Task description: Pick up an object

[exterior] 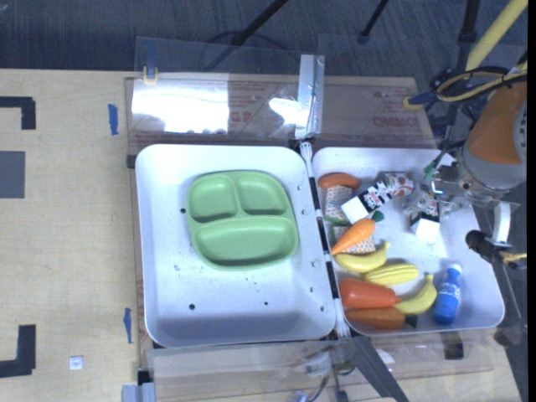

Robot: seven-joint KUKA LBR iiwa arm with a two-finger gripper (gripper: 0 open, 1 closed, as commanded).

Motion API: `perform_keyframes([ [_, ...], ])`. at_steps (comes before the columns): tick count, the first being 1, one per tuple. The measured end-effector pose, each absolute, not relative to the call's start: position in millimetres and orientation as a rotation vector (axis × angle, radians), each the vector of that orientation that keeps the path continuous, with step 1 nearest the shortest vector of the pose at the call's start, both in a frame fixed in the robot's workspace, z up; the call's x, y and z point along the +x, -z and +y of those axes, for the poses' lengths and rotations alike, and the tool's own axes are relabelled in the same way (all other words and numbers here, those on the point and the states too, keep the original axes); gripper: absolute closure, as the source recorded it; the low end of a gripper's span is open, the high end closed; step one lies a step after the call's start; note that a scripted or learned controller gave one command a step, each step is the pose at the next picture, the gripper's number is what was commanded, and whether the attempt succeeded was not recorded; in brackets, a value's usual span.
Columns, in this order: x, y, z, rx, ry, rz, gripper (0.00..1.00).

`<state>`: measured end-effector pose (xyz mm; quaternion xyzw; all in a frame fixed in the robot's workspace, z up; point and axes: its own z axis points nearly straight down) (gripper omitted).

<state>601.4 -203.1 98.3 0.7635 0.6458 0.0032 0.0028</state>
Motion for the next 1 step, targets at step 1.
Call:
perform_keyframes([
  [1,580.8,-188.7,-159.2,2.16,-0.001,2.278,1.0],
])
